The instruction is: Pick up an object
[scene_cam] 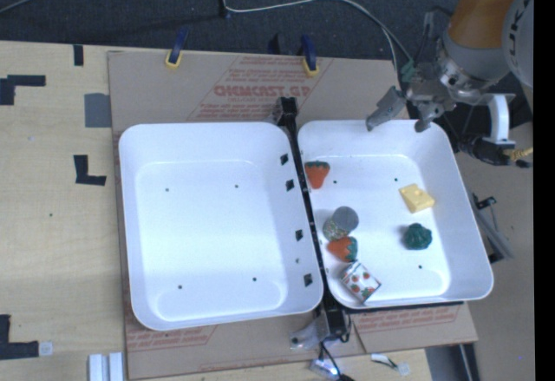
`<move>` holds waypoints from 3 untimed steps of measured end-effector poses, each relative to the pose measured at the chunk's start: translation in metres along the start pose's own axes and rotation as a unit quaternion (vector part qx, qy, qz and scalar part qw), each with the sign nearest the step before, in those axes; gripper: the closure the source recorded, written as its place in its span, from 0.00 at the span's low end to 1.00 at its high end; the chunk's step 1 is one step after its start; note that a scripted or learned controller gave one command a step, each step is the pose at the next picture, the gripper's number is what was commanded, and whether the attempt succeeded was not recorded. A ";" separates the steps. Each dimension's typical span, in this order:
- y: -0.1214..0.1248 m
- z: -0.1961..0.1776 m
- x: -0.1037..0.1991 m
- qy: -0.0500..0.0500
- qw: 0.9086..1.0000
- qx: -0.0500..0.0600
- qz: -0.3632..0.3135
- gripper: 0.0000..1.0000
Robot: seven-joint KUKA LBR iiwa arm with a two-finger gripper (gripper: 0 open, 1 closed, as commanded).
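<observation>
The tool (401, 119) hangs over the back edge of the right bin (468, 284). Its two fingers are spread wide and hold nothing. All the toys lie below it in the bin. The yellow block (417, 197) and the green lump (418, 237) are nearest. The strawberry (317, 174), grey disc (344, 220), orange toy (342, 247) and spotted box (360, 282) sit further off, toward the left bin (139, 197). Nothing is picked up yet. I think the tool must go down, close on a toy and lift.
</observation>
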State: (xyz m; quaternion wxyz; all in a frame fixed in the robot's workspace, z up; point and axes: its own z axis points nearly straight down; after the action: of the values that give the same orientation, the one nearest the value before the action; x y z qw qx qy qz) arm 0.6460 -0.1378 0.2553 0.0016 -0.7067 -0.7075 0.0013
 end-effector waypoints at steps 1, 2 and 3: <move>0.008 -0.036 0.033 0.000 0.999 -0.001 0.038 0.00; 0.002 0.121 -0.043 0.001 1.000 0.004 0.002 0.00; -0.046 0.174 0.043 0.000 1.000 0.000 -0.002 0.00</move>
State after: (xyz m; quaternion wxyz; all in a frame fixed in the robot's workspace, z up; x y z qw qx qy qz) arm 0.5989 -0.0946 0.0815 0.0019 -0.7055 -0.7087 0.0013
